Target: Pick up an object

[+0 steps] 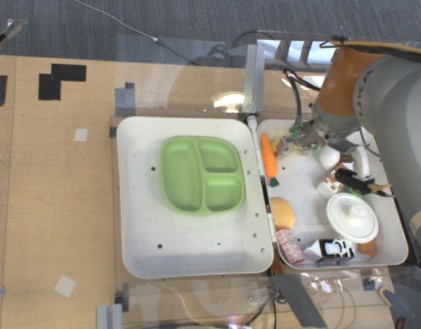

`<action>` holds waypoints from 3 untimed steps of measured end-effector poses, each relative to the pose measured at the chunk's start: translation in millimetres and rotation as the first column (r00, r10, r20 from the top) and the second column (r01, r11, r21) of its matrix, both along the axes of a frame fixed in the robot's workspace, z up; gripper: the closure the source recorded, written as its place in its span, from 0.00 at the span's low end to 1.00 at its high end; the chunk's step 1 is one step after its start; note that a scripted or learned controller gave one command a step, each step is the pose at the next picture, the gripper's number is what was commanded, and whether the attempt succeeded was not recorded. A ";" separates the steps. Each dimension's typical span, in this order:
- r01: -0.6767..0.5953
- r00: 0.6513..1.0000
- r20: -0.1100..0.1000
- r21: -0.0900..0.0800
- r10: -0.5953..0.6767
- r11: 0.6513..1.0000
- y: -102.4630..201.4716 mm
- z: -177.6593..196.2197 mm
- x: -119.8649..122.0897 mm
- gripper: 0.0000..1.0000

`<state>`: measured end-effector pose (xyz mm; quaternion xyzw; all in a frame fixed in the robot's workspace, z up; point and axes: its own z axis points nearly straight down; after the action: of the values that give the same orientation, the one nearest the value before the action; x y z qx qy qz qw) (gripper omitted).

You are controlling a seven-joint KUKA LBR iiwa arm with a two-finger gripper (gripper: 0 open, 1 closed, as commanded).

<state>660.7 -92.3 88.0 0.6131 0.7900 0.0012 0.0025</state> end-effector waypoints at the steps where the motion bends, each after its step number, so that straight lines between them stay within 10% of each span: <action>1: -0.006 1.000 0.013 -0.005 0.006 1.000 -0.2 14.8 3.4 1.00; 2: -0.178 0.984 0.015 -0.007 0.178 0.984 -23.6 161.3 0.7 1.00; 3: -0.421 0.907 -0.001 -0.004 0.421 0.907 -115.1 81.6 8.8 1.00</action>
<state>669.4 -207.3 169.6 0.4281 0.9037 0.0000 0.0032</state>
